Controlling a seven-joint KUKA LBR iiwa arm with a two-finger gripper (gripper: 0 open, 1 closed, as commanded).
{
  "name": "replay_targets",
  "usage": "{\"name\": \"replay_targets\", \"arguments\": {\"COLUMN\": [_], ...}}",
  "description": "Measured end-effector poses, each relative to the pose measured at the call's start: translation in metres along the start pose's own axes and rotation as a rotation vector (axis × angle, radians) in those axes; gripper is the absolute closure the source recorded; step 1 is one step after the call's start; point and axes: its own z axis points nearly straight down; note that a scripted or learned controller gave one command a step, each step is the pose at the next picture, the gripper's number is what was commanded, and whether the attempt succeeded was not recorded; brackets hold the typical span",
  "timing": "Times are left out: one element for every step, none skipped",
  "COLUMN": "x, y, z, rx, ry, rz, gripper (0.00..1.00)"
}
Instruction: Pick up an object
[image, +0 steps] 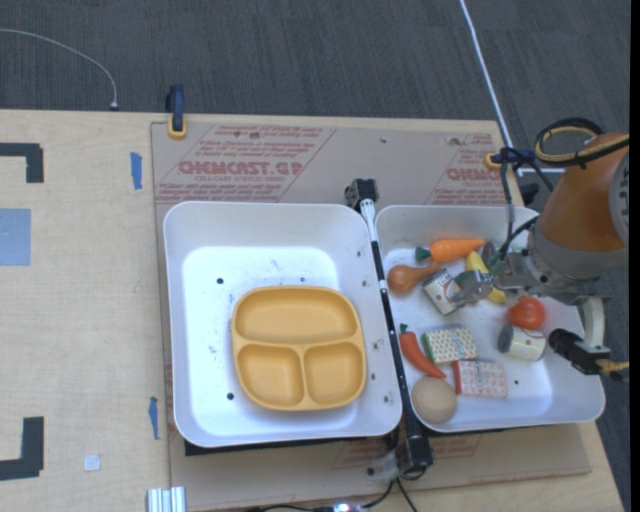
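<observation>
My gripper (470, 286) is low in the right bin (575, 400), reaching in from the right among the toy foods. It sits right beside a small pale box (438, 291) and a yellow piece (476, 263). An orange carrot (456, 247) lies just behind it, and a brown pear-shaped item (404, 278) lies to its left. A red tomato (527, 313) and a white cylinder (522, 345) lie under the arm's wrist. I see nothing lifted off the bin floor.
The left bin (190, 300) holds a yellow divided plate (298, 346). Nearer the front of the right bin lie a red chili (418, 355), a patterned packet (450, 344), a pink packet (482, 379) and a beige ball (433, 400). A black divider clamp (361, 191) stands between the bins.
</observation>
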Motion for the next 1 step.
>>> {"name": "replay_targets", "arguments": {"x": [0.0191], "y": [-0.0578], "z": [0.0229], "rx": [-0.008], "ry": [-0.002], "rz": [0.001], "gripper": [0.0]}}
